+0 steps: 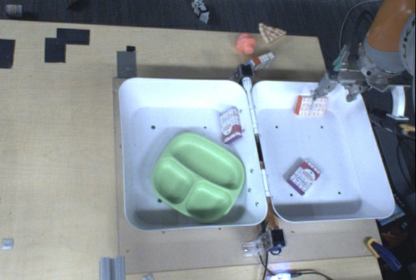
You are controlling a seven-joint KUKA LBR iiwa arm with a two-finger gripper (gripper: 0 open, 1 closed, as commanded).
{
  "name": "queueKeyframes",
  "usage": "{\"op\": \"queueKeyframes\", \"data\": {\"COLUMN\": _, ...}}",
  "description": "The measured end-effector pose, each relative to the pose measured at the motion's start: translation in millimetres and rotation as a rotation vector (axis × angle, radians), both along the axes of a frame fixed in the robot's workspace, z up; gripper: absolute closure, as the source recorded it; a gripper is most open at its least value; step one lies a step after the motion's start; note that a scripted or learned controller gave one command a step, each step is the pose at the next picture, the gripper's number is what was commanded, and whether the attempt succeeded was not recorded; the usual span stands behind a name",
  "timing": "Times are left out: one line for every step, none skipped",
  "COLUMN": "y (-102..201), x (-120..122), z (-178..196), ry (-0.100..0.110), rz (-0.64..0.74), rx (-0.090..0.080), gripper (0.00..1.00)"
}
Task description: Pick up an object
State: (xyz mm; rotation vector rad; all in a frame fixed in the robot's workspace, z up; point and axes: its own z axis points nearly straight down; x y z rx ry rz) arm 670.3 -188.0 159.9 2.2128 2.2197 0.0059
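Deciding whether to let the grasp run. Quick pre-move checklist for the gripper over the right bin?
1. Target in reach: orange-and-white packet lies in the right bin, near its far edge. ok.
2. Gripper over the target: at the packet's upper right corner, not centred. not ok.
3. Finger state: too small to read. cannot tell.
4. Packet clear of neighbours: red packet lies well apart. ok.
5. Anything held already: cannot tell.

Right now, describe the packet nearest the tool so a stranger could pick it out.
Start at the right bin, the one the arm reaches over. Along its far edge, just beside the tool, lies a small orange-and-white packet. The other packet in that bin is darker red and sits nearer the middle.
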Motion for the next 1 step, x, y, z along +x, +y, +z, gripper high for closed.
{"op": "queueKeyframes", "data": {"y": 97.7, "x": -2.6, "z": -75.6, "ry": 0.015, "rz": -0.001, "rx": 0.005, "gripper": 0.0}}
